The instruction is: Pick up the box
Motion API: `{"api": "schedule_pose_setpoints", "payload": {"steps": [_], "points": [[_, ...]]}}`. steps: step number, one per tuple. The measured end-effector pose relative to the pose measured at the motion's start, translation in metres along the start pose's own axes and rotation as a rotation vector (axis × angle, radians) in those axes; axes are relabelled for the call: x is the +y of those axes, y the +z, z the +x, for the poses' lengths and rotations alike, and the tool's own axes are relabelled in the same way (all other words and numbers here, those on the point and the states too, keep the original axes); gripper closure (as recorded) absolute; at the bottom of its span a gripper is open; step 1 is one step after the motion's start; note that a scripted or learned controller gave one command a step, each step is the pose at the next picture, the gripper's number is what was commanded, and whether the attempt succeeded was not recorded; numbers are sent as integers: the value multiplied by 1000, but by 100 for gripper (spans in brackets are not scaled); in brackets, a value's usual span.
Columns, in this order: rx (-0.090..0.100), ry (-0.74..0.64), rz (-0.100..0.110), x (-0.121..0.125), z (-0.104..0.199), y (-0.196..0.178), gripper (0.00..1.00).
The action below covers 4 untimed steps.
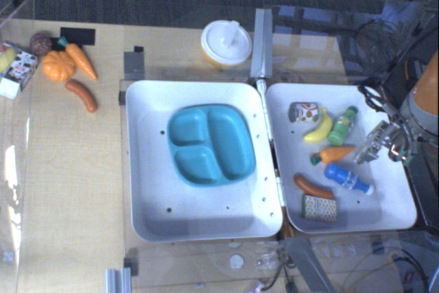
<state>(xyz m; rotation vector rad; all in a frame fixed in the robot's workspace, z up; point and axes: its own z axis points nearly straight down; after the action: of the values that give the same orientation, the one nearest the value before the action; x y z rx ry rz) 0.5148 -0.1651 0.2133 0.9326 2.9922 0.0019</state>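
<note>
Hovering with hand (376, 145) over the right bin (405, 213), grip state impossible to tell. Sitting just beside the blue bottle (348, 180) and carrot (334, 154). Apparently approaching; box (319, 208) lying near the bin's front edge, below the sausage (313, 186). Needing repositioning toward it, then descending.

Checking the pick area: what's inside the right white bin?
The right white bin holds a small green patterned box, red sausage, blue bottle, carrot, banana, green bottle and can. The gripper covers some of the floor.
</note>
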Motion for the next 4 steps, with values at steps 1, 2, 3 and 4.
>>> {"api": "schedule_pose_setpoints", "payload": {"steps": [1, 2, 3, 4], "points": [[4, -349, 0, 58, 72, -5, 100], [1, -547, -2, 127, 9, 28, 100], [-1, -838, -3, 114, -14, 9, 100], [2, -1103, -4, 133, 60, -6, 100]]}}
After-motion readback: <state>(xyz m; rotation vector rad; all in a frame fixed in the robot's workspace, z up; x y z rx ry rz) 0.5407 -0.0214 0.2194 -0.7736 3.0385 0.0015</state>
